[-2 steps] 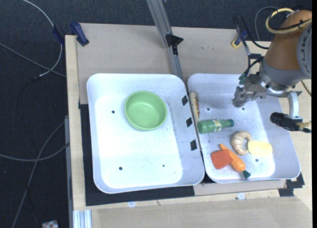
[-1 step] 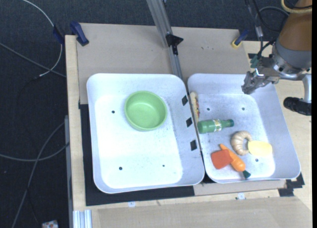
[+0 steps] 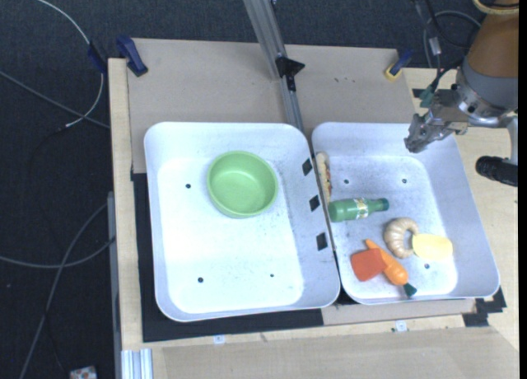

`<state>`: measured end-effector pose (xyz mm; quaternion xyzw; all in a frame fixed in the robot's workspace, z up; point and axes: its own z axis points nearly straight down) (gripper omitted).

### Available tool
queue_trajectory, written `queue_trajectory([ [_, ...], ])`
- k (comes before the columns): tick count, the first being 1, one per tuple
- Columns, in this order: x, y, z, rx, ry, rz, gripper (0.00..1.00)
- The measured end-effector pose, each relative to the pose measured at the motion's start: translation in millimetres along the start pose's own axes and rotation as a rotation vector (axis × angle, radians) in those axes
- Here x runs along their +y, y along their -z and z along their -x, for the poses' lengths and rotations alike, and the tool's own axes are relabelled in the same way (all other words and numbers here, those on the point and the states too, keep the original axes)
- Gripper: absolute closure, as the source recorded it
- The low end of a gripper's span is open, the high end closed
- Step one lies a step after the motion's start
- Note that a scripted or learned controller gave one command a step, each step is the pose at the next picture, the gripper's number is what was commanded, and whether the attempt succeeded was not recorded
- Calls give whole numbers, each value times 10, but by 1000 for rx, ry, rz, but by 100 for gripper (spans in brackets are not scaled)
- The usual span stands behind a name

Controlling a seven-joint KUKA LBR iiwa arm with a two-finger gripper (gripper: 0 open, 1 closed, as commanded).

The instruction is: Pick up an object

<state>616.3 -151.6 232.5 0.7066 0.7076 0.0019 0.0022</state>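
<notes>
Bench seen from above at a slant, bearing two shallow white bins side by side. In the left bin, we see a pale green bowl standing upright in the upper middle of the tray, well apart from everything else. The right bin holds the candidate objects for picking, all gathered in its lower and left parts. A green bottle lies on its side near the middle left, cap toward the frame's right. Just beside the bin's left wall we note a slim tan stick-like item lying along the wall. Lower down, a beige ring-shaped piece touches a pale yellow object on its right. Below and to the left of these lies an orange-red toy, touching an orange carrot-like piece with a dark green tip.

A metal rail runs from the top of the frame down to the gap between the bins. Blue clamps sit at the bench's upper corners, and loose cables cross the dark floor at the left.

The gripper hangs over the upper right corner of the right bin, near its rim, well apart from every object. We see nothing between its fingers; how far apart they are, we cannot tell.
</notes>
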Motion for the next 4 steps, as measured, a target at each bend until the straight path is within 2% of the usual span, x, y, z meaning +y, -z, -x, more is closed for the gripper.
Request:
queue_trajectory([
  [1, -18, 122, -521, 5, 5, -5, 100],
  [2, -48, 15, -1074, 7, 5, -15, 100],
  [3, -45, 77, -1539, 5, 5, -10, 100],
  [4, -48, -46, -2102, 5, 5, -19, 100],
])
